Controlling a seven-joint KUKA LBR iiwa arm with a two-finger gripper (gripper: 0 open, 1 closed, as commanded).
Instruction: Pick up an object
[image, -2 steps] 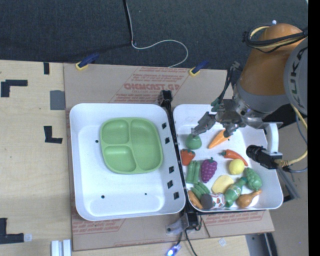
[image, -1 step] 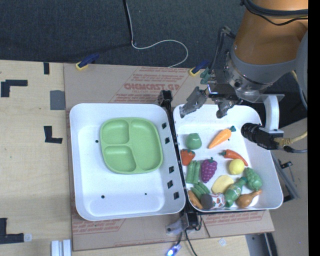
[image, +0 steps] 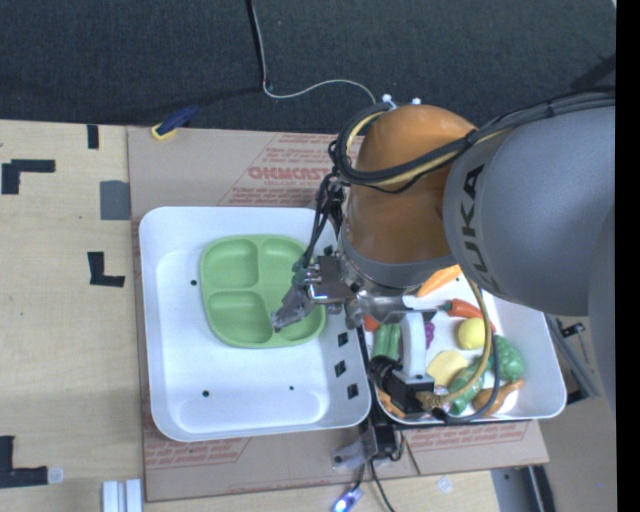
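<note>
- The pincer (image: 300, 300) hung over the green divided plate (image: 250, 285) in the left bin (image: 170, 330) — whether wide or narrow, I cannot tell.
- Toy foods (image: 470, 345) lay in the right bin (image: 545, 385).

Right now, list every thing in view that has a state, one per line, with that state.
green divided plate: lying flat in the left bin, right way up, compartments bare.
left bin: holds the plate.
right bin: holds a pile of toy food, partly hidden by the arm.
arm: reaching in over the seam between the bins.
pincer: low over the plate's right edge; grip unclear.
</note>
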